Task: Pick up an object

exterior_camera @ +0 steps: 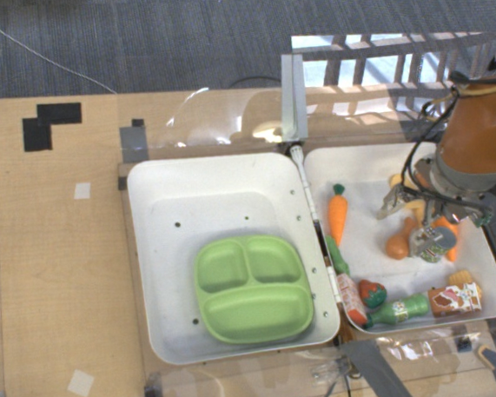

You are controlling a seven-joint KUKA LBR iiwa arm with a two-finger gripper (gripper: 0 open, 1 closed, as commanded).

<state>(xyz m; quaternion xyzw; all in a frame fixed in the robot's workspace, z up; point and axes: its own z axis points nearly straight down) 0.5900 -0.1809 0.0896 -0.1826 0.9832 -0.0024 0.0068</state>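
2 white bins are seen side by side on the bench, and the action is all in the right bin [355, 167]. The arm [483, 131] is brought in from the right, its orange band showing above the wrist, and the gripper [432, 238] is lowered among the toys near the middle of that bin. Whether it is apart or closed cannot be told from here; the metal parts are bunched over the clutter, and nothing can be confirmed as held.

A small round orange object [398, 246] is found just left of the gripper. A toy carrot [339, 215] is laid upright along the bin's left wall, well apart from the gripper. Along the near edge a red strawberry-like toy [373, 293], a green bottle [399, 311] on its side and a small printed carton [456, 299] are lined up.

In the left bin [157, 202], a green 3-compartment plate [252, 287] is seen lying flat towards the near side.
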